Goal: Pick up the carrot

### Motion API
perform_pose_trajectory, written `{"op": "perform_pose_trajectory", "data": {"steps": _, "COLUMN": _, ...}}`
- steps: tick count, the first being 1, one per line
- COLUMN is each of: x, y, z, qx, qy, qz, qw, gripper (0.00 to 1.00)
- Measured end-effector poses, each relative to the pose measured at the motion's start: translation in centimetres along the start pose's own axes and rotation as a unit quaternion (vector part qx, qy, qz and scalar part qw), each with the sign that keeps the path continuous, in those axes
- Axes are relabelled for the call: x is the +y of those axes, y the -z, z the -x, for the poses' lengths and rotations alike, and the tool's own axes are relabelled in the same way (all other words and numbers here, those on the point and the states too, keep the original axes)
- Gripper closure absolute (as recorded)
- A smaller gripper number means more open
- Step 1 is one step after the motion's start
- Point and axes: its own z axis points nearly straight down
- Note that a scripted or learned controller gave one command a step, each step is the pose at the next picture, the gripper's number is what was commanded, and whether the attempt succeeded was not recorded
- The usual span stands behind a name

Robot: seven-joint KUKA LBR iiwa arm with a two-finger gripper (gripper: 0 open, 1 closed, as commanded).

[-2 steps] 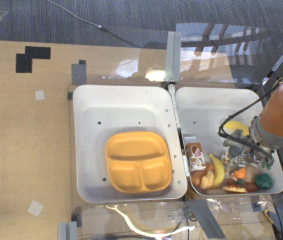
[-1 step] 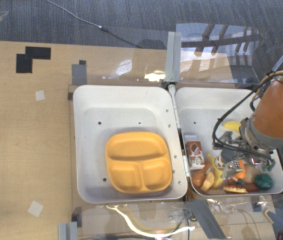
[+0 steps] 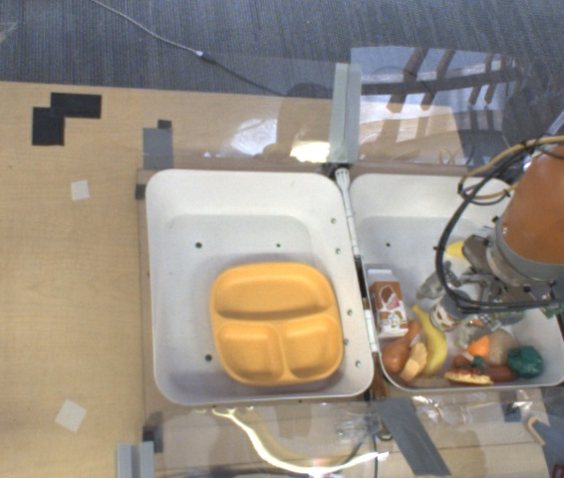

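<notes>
While the claw (image 3: 481,319) hangs low in the right bin (image 3: 402,217), its spread impossible to tell, the carrot (image 3: 478,347) lies just below it toward the frame's lower right.

Robot lab (bench (image 3: 53,297), twin bins (image 3: 177,267))

Pale wooden bench (image 3: 53,267), two shallow white bins side by side on it, left bin (image 3: 172,267), right bin (image 3: 402,217), black patches (image 3: 63,116) near its far left.
</notes>
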Motion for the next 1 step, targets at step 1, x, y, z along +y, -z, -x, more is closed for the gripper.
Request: {"op": "perform_pose_trajectory", "data": {"steps": 1, "x": 2.59, "y": 1.38, "z": -0.34, "qx": 0.0, "qy": 0.29, "qz": 0.0, "qw": 0.9571, "gripper": 1.0}}
